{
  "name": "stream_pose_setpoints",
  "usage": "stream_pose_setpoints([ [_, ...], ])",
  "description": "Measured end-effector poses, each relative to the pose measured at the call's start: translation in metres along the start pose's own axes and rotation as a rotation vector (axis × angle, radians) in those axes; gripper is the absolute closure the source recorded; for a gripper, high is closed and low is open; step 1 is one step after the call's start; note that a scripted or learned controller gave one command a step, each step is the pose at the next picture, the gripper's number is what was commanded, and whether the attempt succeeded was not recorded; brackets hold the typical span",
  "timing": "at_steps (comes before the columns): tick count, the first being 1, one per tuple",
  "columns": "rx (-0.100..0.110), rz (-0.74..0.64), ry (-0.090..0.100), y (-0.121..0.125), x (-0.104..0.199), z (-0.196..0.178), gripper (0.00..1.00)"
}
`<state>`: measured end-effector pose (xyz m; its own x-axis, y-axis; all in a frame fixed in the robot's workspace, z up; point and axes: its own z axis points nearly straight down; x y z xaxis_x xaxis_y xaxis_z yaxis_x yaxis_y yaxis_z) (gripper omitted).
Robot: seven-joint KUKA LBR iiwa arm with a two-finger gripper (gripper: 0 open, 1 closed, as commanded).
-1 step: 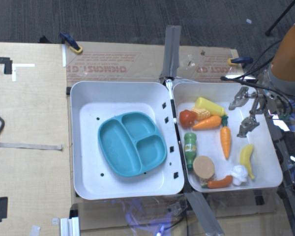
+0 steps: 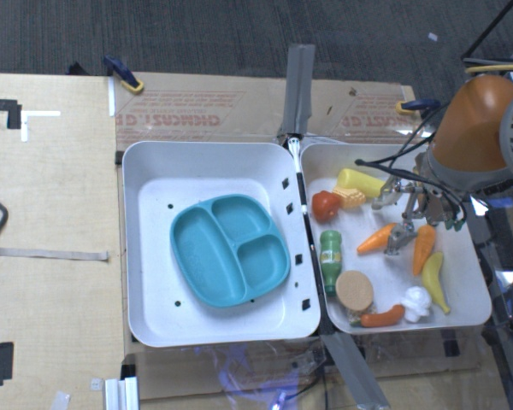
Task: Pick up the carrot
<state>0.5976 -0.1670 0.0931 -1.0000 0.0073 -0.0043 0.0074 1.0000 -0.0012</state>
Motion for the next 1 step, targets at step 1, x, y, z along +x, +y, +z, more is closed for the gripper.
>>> stream_pose_setpoints([
  [1, 0.0, 0.246, -0.001, -0.011, 0.0453, -0.0007, 0.0],
])
